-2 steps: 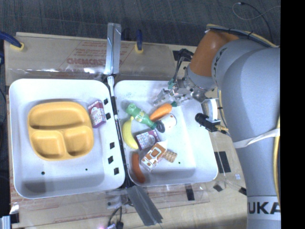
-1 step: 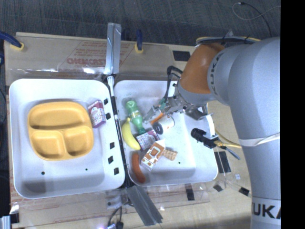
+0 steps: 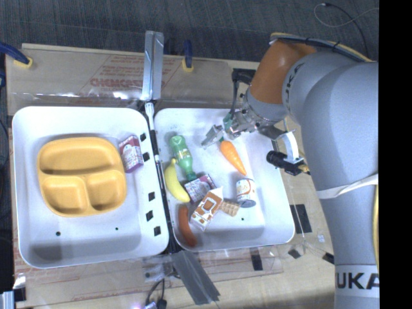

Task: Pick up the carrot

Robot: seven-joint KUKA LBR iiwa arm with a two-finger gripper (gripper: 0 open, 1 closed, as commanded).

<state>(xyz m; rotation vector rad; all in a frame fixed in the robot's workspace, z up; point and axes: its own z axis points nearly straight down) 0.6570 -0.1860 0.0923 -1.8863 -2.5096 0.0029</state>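
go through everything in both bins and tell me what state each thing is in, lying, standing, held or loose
carrot: lying loose in the right bin, pointed end toward the front
gripper: above the carrot's top end, open, holding nothing
green bottle: lying down
banana: lying flat beside the bottle
small can: on its side
yellow divided tray: flat in the left bin, right side up
red packet: leaning on the tray's edge

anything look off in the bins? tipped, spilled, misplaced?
Nothing spilled or broken. Right bin is cluttered: the small can lies on its side, and the green bottle and banana lie flat against the left wall. The carrot lies loose just below the hand. Yellow tray sits square in the left bin.
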